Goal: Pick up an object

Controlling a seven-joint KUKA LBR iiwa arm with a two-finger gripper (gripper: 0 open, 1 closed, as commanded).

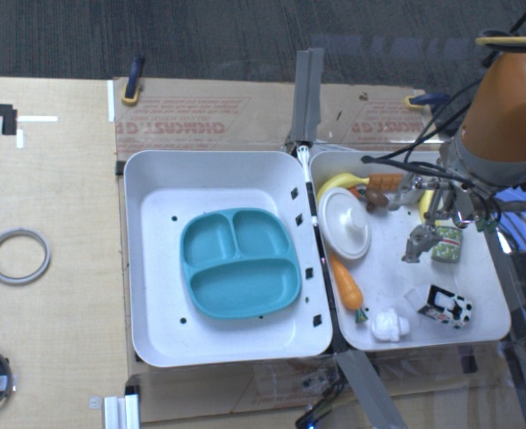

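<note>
While the gripper (421,242) hangs low over the right bin (490,280) with its fingers apart and nothing between them, no object is picked yet; the small green packet (447,246) lies just beside them.

In the right bin (490,315) before me, a white bowl (346,223) lies overturned beside a yellow banana (336,184). An orange carrot (346,283) lies below it, then a white ball (388,325), a black-and-white toy (447,306) and a small green packet (446,248).
</note>
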